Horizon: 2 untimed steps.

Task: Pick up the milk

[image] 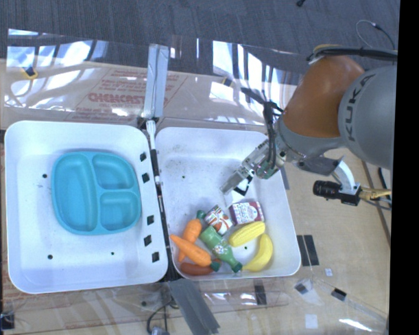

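In the right bin's (189,152) near corner lie carrots (191,244), a green bottle (220,247), a banana (260,253) and corn (246,233); the milk (245,212) rests just behind the corn, beside a small carton (219,219). Just above the milk hangs the gripper (239,183), fingers apart, grasping nothing. A blue tray (95,192) sits in the left bin (32,143)

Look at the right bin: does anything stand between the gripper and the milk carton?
Nothing visible does. The gripper hangs just above and left of the milk carton, with bare bin floor between them. The corn and another small carton crowd its lower and left sides.
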{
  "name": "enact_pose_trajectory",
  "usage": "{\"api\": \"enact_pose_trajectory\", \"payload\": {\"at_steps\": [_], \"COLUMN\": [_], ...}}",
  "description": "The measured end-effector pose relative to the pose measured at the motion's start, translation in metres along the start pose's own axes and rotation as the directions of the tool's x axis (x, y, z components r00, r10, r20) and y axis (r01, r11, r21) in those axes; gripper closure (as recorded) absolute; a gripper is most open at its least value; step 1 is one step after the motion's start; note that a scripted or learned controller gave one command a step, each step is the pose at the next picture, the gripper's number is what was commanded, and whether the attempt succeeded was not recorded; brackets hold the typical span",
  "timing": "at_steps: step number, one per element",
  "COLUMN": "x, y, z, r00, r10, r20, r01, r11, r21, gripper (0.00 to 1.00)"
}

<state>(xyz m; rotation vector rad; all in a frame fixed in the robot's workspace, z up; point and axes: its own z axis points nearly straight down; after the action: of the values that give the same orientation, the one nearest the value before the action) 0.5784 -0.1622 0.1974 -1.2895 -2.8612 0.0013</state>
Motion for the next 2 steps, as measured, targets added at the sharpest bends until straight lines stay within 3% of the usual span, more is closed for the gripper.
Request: {"api": "enact_pose_trajectory", "payload": {"at_steps": [1,2], "x": [-0.027,-0.048], "y": [-0.002,0.013], "z": [0.080,0.106], "r00": [0.996,0.998], "r10": [0.085,0.066], "r20": [0.006,0.001], "r01": [-0.085,-0.066], "r11": [0.996,0.998], "r21": [-0.008,-0.002], "gripper": [0.00,0.00]}}
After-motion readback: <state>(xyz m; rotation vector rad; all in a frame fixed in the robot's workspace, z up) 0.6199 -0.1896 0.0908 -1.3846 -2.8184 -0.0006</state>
